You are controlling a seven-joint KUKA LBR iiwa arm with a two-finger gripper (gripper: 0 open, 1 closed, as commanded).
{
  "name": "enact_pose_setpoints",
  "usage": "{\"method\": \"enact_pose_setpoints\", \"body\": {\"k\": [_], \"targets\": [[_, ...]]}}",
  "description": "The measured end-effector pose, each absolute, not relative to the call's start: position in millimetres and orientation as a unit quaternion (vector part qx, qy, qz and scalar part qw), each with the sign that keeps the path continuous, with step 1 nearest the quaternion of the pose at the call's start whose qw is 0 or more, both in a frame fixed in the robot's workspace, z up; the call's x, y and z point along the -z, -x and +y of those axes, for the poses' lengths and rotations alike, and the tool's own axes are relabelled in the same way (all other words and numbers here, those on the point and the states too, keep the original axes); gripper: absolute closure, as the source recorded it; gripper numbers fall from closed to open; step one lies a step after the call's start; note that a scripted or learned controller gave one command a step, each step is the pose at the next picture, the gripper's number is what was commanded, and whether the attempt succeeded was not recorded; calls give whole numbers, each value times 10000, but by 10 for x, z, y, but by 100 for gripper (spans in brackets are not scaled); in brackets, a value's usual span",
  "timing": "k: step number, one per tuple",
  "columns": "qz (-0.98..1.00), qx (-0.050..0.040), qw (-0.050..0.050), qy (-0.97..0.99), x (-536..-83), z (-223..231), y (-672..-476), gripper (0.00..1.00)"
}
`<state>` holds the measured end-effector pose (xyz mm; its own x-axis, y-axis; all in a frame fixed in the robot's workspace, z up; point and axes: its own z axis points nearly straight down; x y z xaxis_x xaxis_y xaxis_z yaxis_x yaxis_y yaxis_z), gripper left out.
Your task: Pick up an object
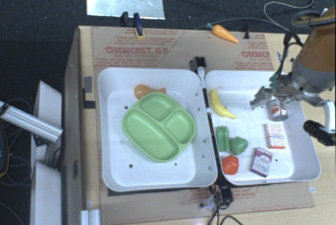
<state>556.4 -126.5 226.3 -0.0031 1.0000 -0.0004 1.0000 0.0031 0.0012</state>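
Right bin [310, 163]: one banana [221, 105], one green pepper [230, 141], one tomato [230, 164], two cartons [274, 136], one small can [276, 109] under the gripper [269, 96]. Can't tell whether pinching it. Left bin [105, 129]: one green tray [158, 125], orange thing [142, 91] half-hidden behind.

A robotics lab: beside the tool [269, 94], two white bins [157, 79] of toy food sit on a cardboard-covered surface [157, 51], loose cables [283, 9] trail behind it, and dark carpet [37, 9] lies beyond.
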Motion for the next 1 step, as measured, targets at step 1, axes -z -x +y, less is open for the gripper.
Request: {"method": "enact_pose_setpoints", "body": {"k": [1], "targets": [[7085,12,-19,-7057,-1008,-1494,-6671,0]]}}
